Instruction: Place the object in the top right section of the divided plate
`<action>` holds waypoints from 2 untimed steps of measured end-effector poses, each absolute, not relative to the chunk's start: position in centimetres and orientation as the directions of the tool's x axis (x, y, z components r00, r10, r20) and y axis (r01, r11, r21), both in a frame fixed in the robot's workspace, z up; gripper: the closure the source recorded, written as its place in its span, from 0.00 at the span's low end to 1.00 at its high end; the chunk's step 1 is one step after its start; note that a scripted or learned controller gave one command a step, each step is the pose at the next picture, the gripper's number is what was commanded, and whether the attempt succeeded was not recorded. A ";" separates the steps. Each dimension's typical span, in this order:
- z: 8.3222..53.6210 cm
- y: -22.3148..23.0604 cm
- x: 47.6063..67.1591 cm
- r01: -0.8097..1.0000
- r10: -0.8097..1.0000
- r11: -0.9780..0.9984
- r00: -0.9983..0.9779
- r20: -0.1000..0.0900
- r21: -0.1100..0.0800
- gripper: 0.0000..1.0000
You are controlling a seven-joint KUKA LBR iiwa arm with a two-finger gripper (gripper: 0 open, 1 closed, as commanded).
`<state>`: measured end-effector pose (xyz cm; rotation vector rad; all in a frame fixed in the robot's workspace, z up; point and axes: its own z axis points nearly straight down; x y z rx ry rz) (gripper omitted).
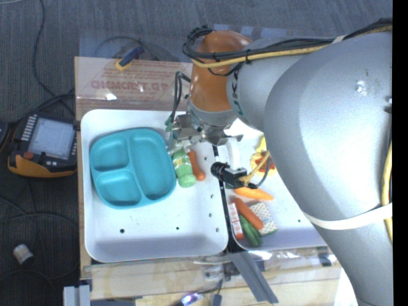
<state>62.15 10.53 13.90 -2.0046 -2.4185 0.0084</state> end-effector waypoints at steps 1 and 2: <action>19.1 18.0 63.5 0.920 0.920 0.391 -0.391 -0.002 -0.003 1.00; 19.1 17.9 63.5 0.920 0.920 0.391 -0.391 -0.002 -0.003 0.00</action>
